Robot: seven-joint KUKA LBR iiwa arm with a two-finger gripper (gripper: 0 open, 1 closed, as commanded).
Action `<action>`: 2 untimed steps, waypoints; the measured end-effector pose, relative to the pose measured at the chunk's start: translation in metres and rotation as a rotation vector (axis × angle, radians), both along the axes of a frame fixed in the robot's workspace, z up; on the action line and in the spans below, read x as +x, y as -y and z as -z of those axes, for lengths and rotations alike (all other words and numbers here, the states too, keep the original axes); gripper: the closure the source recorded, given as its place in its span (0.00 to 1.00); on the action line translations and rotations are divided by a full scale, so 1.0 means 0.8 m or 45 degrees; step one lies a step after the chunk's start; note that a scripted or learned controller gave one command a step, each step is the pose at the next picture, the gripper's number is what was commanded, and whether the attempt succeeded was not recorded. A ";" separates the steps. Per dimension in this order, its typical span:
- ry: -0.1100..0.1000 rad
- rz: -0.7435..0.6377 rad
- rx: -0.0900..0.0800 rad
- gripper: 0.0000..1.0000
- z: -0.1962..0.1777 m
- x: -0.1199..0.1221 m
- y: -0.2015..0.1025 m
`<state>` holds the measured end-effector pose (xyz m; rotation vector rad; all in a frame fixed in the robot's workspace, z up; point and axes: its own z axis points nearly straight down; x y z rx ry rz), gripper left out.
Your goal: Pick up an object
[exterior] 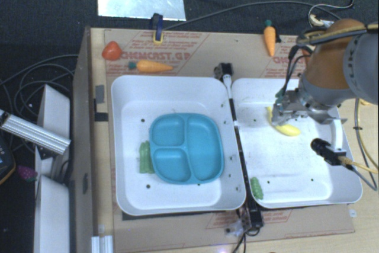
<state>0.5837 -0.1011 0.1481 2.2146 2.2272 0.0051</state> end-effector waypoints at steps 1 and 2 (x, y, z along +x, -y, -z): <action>-0.001 0.003 -0.002 0.00 0.000 -0.001 0.003; -0.003 0.006 -0.004 0.00 0.045 0.011 0.057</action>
